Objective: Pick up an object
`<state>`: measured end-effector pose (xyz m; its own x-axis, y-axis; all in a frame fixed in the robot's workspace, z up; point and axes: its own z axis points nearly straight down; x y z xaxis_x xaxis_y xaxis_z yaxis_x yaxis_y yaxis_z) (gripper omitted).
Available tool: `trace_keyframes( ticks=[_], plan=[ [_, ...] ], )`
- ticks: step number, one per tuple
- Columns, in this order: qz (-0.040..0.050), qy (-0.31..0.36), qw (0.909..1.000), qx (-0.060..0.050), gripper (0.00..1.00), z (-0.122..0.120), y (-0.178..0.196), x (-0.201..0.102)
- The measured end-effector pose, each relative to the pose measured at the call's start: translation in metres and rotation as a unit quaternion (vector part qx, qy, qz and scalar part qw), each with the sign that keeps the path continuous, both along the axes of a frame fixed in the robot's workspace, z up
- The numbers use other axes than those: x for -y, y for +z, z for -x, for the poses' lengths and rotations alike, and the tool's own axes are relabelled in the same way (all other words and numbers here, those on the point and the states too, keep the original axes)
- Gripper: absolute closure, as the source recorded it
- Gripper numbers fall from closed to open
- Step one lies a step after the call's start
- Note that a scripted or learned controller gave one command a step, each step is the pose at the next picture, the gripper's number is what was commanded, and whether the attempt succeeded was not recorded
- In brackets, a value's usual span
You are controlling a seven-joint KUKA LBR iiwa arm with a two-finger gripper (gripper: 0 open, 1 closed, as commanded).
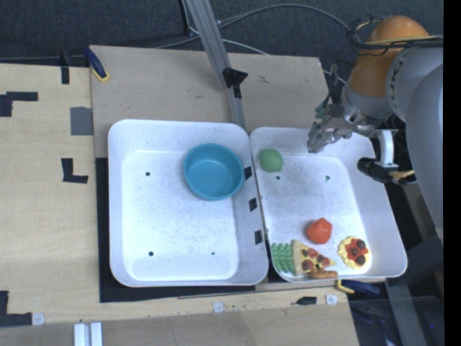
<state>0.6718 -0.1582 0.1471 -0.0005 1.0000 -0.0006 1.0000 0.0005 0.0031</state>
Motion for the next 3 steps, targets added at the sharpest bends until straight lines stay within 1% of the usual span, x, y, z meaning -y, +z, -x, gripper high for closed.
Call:
trace_keyframes(
  ticks=[1,2,3],
  plan=[
    [-0.0001,0.0,1.0,0.0,1.0,-0.006,0.045,-0.005],
    [0.0,0.0,1.0,0.0,1.0,-0.007,0.098,-0.005],
    [-0.0007,0.002,1.0,-0.002,1.0,-0.002,0.09,-0.048]
  ],
)
